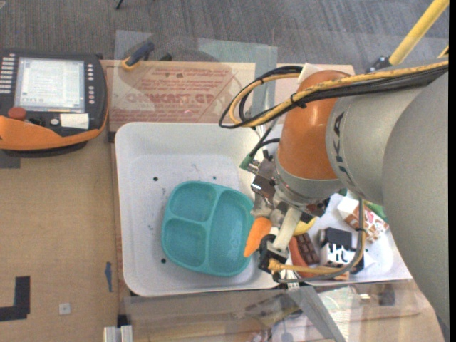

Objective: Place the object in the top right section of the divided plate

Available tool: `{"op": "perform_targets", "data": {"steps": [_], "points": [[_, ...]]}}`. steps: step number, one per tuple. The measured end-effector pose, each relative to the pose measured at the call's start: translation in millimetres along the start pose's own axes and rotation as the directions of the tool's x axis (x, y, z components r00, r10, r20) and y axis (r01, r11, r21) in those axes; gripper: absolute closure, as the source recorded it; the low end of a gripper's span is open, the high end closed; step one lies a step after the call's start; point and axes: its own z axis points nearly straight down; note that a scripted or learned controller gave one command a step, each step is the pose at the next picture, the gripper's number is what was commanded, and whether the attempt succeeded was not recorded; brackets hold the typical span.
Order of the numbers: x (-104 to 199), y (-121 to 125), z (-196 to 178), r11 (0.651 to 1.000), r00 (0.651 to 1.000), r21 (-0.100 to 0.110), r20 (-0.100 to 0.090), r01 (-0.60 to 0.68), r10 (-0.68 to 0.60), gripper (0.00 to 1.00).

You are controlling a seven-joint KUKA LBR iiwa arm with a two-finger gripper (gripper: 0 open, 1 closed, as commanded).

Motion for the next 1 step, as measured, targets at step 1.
{"op": "perform_targets", "data": {"steps": [1], "points": [[47.3,-28.0,-65.0,0.928,0.928,-0.003,-0.002,-0.372,0.372,1.0]]}}
